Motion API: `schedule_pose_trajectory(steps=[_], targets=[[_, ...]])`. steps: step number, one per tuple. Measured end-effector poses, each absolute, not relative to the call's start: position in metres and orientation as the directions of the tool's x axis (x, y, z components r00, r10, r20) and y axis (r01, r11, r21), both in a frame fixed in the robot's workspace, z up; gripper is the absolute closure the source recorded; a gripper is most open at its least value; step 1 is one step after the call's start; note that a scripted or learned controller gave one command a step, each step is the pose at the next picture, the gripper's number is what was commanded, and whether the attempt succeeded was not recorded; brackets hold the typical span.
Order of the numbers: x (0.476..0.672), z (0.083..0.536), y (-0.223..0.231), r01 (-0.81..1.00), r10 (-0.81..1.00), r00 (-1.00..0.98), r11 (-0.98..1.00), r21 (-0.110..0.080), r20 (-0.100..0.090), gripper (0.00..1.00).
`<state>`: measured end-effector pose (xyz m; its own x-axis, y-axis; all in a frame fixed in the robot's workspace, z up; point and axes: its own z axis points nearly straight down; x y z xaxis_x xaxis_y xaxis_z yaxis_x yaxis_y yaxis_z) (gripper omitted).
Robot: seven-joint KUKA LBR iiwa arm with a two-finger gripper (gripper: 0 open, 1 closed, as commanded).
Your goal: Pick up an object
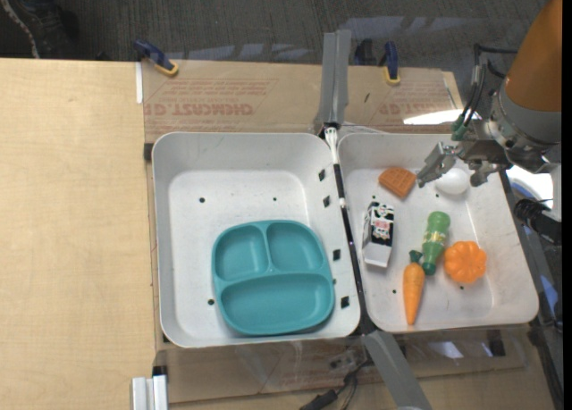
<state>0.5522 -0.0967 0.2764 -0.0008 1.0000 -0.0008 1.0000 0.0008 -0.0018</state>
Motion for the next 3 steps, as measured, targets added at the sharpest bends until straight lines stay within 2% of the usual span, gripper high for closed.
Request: schedule_pose_trajectory(steps=[1, 2, 3], targets=[[0.517, 0.144, -0.134, 0.998, 0.998, -0.056, 0.056, -0.003, 0.001, 0.00], [0.518, 0.091, -0.169, 1.000, 1.000, 0.017, -0.017, -0.003, 0.001, 0.00], [0.519, 0.100, -0.170, 1.000, 1.000, 0.020, -0.020, -0.003, 0.001, 1.00]])
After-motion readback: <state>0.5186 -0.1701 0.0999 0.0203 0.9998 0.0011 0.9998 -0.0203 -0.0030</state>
